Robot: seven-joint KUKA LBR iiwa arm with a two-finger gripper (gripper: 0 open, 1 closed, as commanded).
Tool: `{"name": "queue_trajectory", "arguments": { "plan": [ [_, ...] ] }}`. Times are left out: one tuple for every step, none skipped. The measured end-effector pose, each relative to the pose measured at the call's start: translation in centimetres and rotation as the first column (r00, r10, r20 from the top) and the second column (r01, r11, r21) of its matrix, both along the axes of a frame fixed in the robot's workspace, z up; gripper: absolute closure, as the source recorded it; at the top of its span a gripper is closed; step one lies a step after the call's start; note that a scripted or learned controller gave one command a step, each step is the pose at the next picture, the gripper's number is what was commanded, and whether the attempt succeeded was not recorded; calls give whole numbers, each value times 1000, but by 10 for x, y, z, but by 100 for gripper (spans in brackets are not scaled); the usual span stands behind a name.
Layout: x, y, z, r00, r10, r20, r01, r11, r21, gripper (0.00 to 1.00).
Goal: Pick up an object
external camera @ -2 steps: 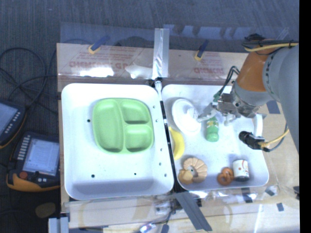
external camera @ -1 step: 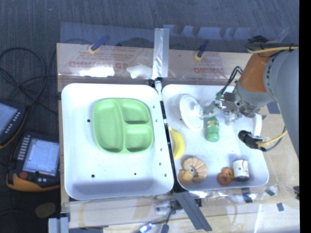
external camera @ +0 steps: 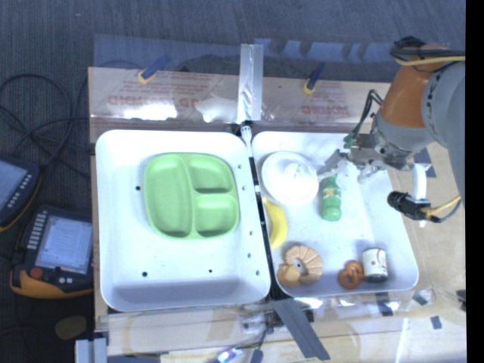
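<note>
The arm (external camera: pixel 442 104) is a thick, rounded grey tube with a smooth casing. A broad orange band (external camera: pixel 404 97) wraps it just above the wrist, and a dark ring edges that band's upper rim. Below the band sits a cluster of grey and silvery metal parts that carries the end effector (external camera: pixel 349 165), whose pale, thin prongs look light grey. A dark cable (external camera: pixel 370 112) loops beside the band, and a black fitting with a yellowish lead (external camera: pixel 416 205) hangs just behind the end effector.
</note>
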State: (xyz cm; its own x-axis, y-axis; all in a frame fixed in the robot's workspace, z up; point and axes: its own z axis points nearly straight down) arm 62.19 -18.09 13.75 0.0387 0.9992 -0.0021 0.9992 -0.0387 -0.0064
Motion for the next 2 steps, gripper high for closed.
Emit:
{"name": "queue_trajectory", "arguments": {
  "plan": [
    [3,-4,-50,1000,-27,12,27,1000,-4,0],
    [3,-4,-43,1000,-27,10,27,1000,-2,100]
  ]
}}
